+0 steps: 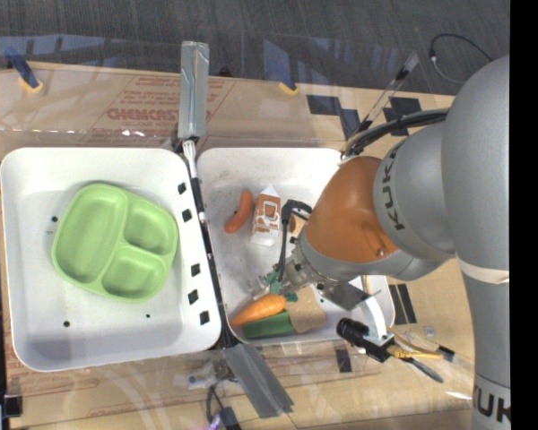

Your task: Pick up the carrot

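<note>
The carrot, orange with a pale tip, lies near the front edge of the right bin. It rests against a green vegetable. My gripper hangs just above and behind the carrot's right end. The orange wrist band and grey arm cover most of the gripper from above. Nothing shows as lifted off the bin floor.
A reddish sausage and a small white carton lie at the back of the right bin. A tan block sits right of the carrot. A green divided plate lies in the left bin.
</note>
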Controlling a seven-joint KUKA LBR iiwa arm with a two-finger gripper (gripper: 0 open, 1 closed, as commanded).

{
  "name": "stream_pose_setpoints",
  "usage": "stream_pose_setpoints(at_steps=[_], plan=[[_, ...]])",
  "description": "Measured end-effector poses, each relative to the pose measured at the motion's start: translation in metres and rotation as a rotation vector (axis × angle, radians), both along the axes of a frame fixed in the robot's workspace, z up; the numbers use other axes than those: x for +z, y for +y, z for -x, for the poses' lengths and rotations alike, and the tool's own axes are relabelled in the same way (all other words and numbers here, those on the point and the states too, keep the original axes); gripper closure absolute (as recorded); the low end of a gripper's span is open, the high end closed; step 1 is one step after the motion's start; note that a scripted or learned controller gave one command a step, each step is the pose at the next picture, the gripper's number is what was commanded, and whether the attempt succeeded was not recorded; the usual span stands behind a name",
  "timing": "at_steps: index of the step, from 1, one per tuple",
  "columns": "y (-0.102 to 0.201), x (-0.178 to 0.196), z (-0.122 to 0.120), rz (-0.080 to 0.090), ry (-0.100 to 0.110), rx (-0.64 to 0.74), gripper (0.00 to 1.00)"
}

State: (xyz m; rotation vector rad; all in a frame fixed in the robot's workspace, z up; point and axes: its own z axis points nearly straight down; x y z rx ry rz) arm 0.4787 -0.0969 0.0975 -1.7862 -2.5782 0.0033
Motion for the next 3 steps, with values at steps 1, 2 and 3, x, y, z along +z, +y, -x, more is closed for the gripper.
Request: stream_pose_setpoints(at_steps=[1, 2, 3], plan=[[0.000, 0.000, 0.000, 0.000, 0.000, 0.000, 0.00], [-0.051, -0.006, 0.000, 0.003, -0.008, -0.334, 0.00], [-0.021, -0.007, 0.001, 0.001, -0.003, -0.181, 0.00]])
